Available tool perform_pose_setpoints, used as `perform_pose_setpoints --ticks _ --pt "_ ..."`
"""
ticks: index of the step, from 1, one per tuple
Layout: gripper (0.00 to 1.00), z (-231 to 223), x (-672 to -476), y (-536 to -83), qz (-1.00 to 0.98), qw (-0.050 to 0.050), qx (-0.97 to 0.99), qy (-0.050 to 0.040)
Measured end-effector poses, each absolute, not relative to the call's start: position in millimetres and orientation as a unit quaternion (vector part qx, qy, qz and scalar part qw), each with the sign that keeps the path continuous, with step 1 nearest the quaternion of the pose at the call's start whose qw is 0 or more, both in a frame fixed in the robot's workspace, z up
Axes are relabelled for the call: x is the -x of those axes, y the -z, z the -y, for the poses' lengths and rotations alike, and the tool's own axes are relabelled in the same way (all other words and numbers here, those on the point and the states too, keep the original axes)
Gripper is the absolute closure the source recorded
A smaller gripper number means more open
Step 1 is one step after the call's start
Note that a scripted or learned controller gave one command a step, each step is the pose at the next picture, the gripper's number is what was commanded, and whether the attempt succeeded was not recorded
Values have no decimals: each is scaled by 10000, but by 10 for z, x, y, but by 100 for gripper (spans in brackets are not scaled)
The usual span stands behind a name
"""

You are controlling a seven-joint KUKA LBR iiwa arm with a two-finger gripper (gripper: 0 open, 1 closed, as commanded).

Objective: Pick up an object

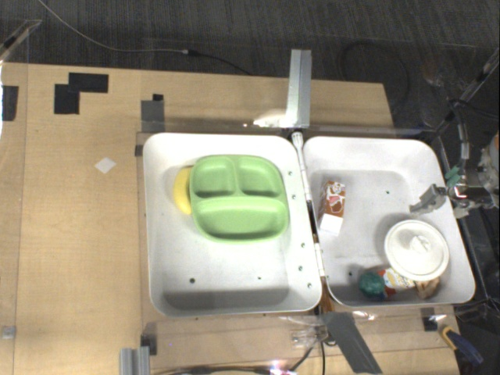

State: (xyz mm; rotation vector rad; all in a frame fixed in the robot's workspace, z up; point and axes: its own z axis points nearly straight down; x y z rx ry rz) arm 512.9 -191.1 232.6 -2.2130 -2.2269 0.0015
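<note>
The pincer sits low at the right bin's right rim, and its state cannot be told. A white bowl lies just below-left of it; a small printed packet rests well apart, leftward.

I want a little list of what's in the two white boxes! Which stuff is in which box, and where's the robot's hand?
left bin: green divided plate lying over a yellow thing that peeks out at its left edge
right bin: white round lidded cup, small red-and-white packet, dark green thing, colourful wrapper beside it
gripper: over the right bin's right edge, above the cup
holding anything: cannot tell
</note>
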Motion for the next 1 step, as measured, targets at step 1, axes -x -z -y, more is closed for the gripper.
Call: perform_pose_setpoints --ticks 1 --pt "0 1227 -5253 -1441 7325 16 6807 -7"
